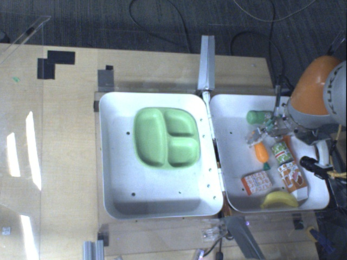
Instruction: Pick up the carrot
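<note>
The carrot (261,153) is a short orange piece lying in the middle of the right bin (233,145). My gripper (265,131) hangs just above and behind the carrot's far end, low over the bin floor. The grey arm with its orange band (319,88) reaches in from the right. Whether the gripper touches the carrot cannot be made out; the carrot rests on the bin floor.
Around the carrot in the right bin lie a green bottle (258,116), a small labelled can (281,152), a brown carton (293,177), a red box (256,183) and a banana (280,200). A green divided tray (166,137) sits in the left bin (116,161).
</note>
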You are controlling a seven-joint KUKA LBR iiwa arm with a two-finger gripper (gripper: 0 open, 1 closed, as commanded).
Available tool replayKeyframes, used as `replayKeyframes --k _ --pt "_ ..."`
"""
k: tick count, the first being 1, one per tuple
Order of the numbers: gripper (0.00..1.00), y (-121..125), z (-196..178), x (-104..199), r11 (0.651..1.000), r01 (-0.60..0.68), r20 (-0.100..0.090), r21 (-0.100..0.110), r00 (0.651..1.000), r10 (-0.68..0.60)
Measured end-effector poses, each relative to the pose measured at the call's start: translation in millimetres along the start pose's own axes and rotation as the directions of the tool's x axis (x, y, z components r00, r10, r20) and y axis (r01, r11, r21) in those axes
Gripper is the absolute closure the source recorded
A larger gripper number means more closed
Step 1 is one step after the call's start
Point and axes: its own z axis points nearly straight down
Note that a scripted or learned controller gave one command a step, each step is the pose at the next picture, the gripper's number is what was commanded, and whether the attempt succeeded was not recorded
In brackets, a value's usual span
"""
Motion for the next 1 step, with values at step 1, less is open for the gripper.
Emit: replayKeyframes --k 1 --pt "1.0 3.2 -9.7 1.2 1.0 0.001 -0.002 -0.005 1.0 -0.001"
